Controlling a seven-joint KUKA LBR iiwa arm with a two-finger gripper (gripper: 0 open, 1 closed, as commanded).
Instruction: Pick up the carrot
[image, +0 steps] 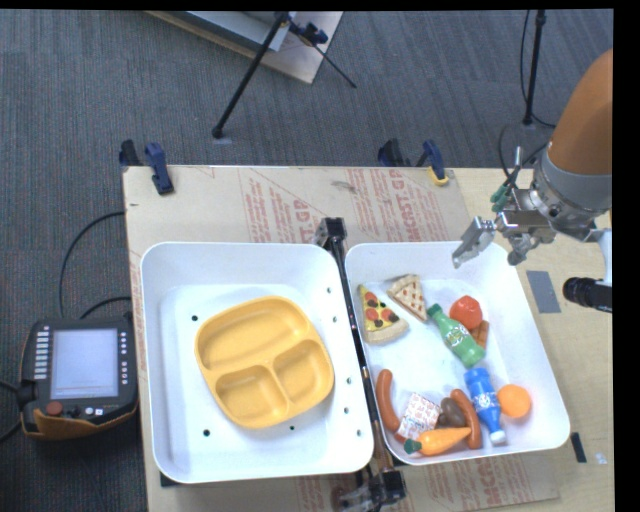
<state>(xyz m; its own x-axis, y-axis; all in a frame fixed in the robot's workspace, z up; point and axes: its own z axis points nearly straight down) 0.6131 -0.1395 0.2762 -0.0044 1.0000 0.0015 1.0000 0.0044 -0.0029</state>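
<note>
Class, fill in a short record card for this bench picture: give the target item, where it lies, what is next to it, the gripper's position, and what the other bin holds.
target: carrot
location: near edge of the right bin
neighbours: sausage, blue bottle, wrapped sweet
gripper: gripper open, above the right bin's far edge, holding nothing
left bin: left bin holds a yellow divided plate
</note>
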